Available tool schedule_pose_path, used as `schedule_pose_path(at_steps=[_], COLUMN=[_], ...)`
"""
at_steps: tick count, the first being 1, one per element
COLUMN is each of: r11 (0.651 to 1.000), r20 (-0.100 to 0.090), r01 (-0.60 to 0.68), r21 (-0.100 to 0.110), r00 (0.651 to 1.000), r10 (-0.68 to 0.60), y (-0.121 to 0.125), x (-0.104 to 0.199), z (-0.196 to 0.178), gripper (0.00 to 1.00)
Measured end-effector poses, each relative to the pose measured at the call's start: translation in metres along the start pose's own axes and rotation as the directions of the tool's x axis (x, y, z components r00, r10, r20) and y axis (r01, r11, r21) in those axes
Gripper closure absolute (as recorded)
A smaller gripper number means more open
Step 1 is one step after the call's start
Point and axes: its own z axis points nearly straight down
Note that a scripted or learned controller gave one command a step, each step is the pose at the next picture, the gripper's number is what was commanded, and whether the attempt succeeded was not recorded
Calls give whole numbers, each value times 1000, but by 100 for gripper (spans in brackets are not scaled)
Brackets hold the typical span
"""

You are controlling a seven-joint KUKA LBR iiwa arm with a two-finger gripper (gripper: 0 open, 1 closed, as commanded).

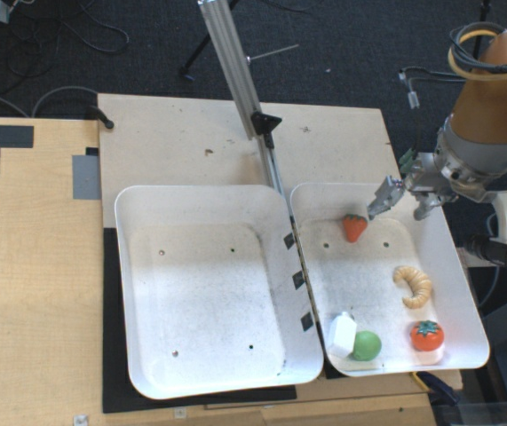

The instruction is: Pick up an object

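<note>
- Pincer (407, 200): it is seen at the far right of the right bin (373, 373), hanging over the bin's upper edge, with its two fingers spread apart and nothing between them.
- One finger (383, 200) is pointed down and to the left, its tip just beside the small red piece (354, 228); whether tip and piece touch cannot be told from this slant.
- Arm (481, 105): the grey body with its orange band is reached in from the right, above the bin's far corner.
- Further along the right bin, a curled tan piece (414, 286) is laid near the right wall, a red tomato-like piece (427, 335) is set in the near right corner, and a green ball (367, 345) is found touching a white block (343, 333) by the divider.
- Left bin (146, 204): it is set side by side with the right one on the table (182, 140) (no objects are noted in it).
- Step in hand, as judged: the approach to a grasp, the red piece being the likely target; nothing has been lifted yet.
- Next move, as judged: the pincer would need to be shifted left and down so that the red piece is straddled by both fingers, then closed and raised.
</note>
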Motion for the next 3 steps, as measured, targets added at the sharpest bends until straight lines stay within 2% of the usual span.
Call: schedule_pose_path(at_steps=[1, 2, 3], r11=[1000, 1000, 1000], r20=[0, -1, -1], r01=[-1, -1, -3], r21=[0, 5, 5], r00=[1000, 1000, 1000], r10=[1, 1, 3], y=[0, 5, -1], x=[0, -3, 4], z=[0, 62, 110], gripper=[0, 0, 0])
